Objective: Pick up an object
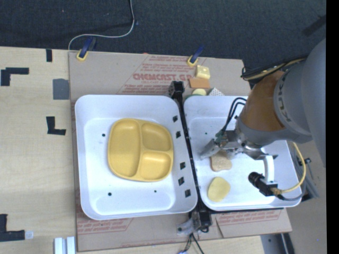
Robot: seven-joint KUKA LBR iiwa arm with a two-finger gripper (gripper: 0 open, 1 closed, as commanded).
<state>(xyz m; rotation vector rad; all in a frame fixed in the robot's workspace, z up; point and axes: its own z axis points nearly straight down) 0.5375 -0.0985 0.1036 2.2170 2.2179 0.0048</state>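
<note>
end effector (pixel 213 148): sat low in right bin (pixel 204 116), grip state unclear
tan object (pixel 221 163): just beside it, mid-bin
yellow piece (pixel 218 189): near bin's front edge
yellow tray (pixel 140 149): left bin (pixel 87 142) centre

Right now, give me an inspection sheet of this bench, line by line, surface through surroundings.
Surface: cardboard sheet on a wooden bench, bearing left bin and right bin.
Job's things: tan bread-like piece and pale yellow piece in the right bin.
Clutter: yellow divided plate in the left bin; small blocks behind the right bin.
Grippers: gripper low over the tan piece; grasp unclear.
Cables: white cable at back; yellow cable by the arm.
Surroundings: dark carpet.
</note>
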